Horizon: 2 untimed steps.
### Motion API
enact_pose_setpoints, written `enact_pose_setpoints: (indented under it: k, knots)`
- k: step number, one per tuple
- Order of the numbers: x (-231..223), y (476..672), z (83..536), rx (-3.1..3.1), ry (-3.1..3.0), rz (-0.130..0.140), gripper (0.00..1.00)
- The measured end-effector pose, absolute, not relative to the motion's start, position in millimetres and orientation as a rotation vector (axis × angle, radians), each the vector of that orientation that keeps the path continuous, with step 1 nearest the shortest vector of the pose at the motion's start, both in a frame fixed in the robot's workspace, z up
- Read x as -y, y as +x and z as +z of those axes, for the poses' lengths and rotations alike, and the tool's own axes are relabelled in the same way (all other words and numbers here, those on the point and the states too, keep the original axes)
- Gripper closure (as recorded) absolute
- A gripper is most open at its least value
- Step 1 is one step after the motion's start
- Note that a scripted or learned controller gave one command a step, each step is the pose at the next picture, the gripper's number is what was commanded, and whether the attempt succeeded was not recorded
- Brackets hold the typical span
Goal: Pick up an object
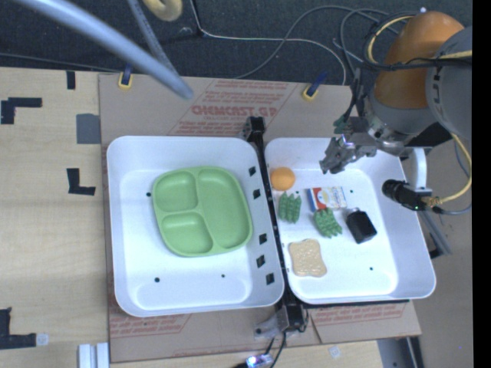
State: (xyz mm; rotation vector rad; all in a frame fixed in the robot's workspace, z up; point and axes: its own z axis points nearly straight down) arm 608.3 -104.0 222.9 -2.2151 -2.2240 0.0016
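From above, the gripper (335, 162) hangs over the far part of the right bin (399, 271), its fingers too blurred to tell whether wide or narrow. Below it lie an orange ball (282, 179), two green pieces (290, 206) (327, 222), a small carton (327, 198), a black block (360, 226) and a tan slice (308, 257). The left bin (130, 228) holds a green divided plate (202, 211).

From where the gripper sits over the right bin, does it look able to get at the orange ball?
Probably yes. The gripper hangs above the right bin, and the orange ball lies uncovered near the bin's left wall, apart from the green pieces. That wall might crowd one finger.
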Motion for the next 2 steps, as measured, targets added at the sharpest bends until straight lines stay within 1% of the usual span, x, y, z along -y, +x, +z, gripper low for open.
enact_pose_setpoints:
  k: [1,2]
  knots:
    - [57.7,601.5,229.8,2.226,-2.213,0.0,1.0]
    - [11.8,582.4,222.6,2.225,-2.214,0.003,1.0]
